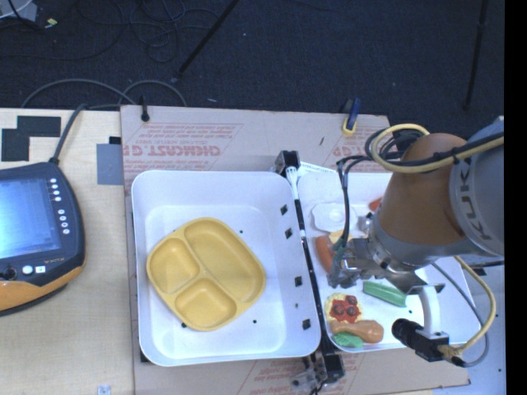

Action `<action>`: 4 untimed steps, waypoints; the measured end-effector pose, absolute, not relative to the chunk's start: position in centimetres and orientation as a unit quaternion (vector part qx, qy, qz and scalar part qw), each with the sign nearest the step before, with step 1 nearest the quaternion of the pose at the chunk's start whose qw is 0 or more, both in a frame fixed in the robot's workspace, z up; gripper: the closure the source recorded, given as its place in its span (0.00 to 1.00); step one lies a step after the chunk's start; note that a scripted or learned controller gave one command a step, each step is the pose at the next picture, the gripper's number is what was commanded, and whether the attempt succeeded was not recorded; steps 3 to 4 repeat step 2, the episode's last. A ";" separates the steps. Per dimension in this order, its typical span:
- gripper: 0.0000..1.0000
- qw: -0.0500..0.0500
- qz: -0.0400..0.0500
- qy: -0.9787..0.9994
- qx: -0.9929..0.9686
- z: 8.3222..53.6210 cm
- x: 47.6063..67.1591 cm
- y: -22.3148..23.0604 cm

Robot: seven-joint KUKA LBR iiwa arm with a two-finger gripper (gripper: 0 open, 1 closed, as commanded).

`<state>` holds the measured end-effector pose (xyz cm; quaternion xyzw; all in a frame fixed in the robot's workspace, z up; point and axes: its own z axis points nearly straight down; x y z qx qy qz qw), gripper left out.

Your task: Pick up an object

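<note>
The arm [428,196] reaches in from the right and hangs low over the right bin [317,189], its orange band and grey wrist covering much of that bin's middle. The gripper [346,268] sits at the bin's left part, just beside the divider between the two bins; whether the fingers are apart or together I cannot tell — the wrist hides them from above.

Several small toy foods lie in the right bin. A white piece [329,216] rests near the bin's far left part. An orange-red piece [324,253] lies just beside the gripper, close to the divider. A green stick [384,292] lies tilted under the arm's edge. Nearer the front, a pizza slice [343,308] with red dots sits beside a hot dog [362,330] — the two are touching or nearly so.

The left bin [156,196] holds a yellow divided tray [206,272], lying flat and turned at an angle. A tablet-like pendant [33,229] rests on the table [90,327] at the left, well apart from the bins.
</note>
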<state>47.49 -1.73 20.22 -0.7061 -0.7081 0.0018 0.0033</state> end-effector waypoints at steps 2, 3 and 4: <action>1.00 0.001 0.001 -0.709 -0.705 39.3 49.3 6.1; 1.00 0.001 0.001 -0.709 -0.705 39.3 49.3 6.1; 1.00 0.001 0.001 -0.709 -0.705 39.3 49.3 6.1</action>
